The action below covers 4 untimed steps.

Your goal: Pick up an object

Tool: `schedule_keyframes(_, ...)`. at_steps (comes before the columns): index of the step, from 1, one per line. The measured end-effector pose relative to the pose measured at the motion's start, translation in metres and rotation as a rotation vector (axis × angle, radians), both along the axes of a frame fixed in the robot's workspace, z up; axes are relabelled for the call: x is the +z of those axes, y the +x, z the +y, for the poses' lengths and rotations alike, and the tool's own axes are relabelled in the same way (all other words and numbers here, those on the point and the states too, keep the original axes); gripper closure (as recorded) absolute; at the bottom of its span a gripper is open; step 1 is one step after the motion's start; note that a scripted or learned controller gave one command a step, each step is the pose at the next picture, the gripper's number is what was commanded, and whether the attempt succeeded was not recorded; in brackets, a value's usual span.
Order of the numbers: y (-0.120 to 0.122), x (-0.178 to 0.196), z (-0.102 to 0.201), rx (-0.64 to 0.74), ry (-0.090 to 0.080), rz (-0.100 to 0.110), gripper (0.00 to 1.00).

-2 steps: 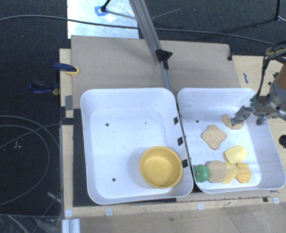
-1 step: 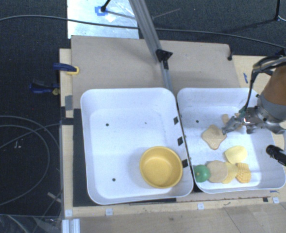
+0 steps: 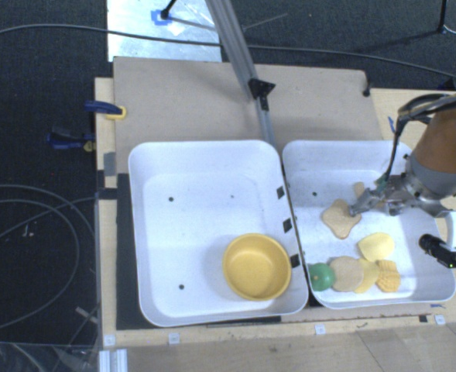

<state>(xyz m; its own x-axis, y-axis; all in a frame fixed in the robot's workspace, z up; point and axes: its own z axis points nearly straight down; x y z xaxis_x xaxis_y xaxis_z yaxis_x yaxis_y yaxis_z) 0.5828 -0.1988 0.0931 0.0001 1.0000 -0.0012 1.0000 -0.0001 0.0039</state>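
Note:
My gripper hangs low in the right bin, reaching in from the right under the grey and orange arm. Its tip is right beside the upper right edge of a flat tan piece lying on the bin floor. Whether it touches that piece I cannot tell. A pale yellow piece lies just below the gripper. Along the bin's front edge sit a green item, a beige round piece and a yellow ridged piece, packed close together.
The left bin holds a yellow bowl near its front right corner. A grey pole slants down to the gap between the bins. Cables lie on the dark floor at the left.

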Motion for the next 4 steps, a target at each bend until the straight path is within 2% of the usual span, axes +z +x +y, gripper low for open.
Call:
schedule_keyframes(1,0.002,0.013,0.001,0.001,0.0,-0.007,1.0)
schedule_keyframes(2,-0.002,0.061,-0.006,-0.001,-0.001,-0.002,1.0)
schedule_keyframes(4,0.018,0.178,0.003,0.008,-0.002,-0.006,1.0)
